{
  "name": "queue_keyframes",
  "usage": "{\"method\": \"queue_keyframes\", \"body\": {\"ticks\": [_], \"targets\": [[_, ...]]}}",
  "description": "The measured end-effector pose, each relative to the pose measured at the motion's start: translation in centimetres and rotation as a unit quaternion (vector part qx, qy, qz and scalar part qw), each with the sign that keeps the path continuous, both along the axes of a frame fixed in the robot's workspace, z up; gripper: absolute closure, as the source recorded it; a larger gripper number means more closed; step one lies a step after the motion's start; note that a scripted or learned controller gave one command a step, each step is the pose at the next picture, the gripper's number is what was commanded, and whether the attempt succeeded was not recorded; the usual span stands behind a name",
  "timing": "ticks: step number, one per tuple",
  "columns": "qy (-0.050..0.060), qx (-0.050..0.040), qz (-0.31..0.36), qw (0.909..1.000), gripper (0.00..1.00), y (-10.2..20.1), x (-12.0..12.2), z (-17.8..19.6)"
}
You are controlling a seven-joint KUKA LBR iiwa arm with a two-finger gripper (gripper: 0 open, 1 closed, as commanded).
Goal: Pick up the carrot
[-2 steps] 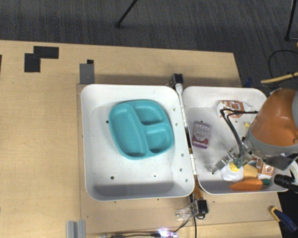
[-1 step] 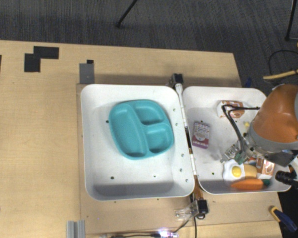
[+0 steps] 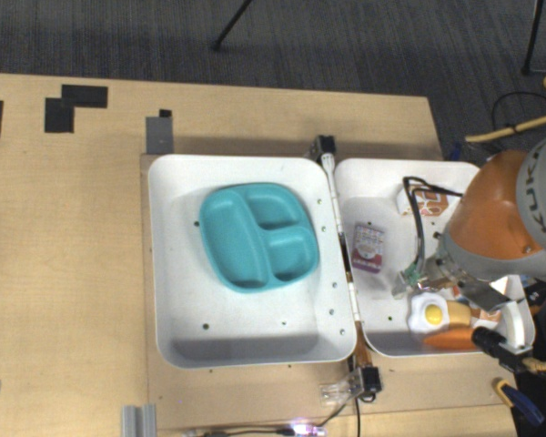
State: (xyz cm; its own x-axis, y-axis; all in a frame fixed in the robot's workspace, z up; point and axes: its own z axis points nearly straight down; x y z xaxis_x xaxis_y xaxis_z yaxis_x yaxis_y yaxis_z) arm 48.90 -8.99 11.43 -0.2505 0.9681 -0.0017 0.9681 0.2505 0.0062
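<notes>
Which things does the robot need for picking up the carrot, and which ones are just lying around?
Needed for the job:
carrot, by the near edge of the right bin
gripper, above that bin

Just lying around:
blue divided plate in the left bin
fried egg toy beside the carrot
small packet in the right bin

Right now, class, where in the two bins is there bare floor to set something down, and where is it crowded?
Free: the left bin's floor around the teal plate, widest along the near wall. In the right bin, the far-left corner above the small packet is bare. Crowded: its near-right corner, where the egg and carrot sit under the arm.
</notes>
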Motion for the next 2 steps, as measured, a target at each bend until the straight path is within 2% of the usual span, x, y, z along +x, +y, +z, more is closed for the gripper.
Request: {"method": "queue_keyframes", "body": {"ticks": [1,2], "targets": [[-0.002,0.0027,0.023,0.9997,1.0,11.2,0.1,7.2],[0.0,-0.0018,0.02,0.9998,1.0,3.8,-0.1,7.1]]}}
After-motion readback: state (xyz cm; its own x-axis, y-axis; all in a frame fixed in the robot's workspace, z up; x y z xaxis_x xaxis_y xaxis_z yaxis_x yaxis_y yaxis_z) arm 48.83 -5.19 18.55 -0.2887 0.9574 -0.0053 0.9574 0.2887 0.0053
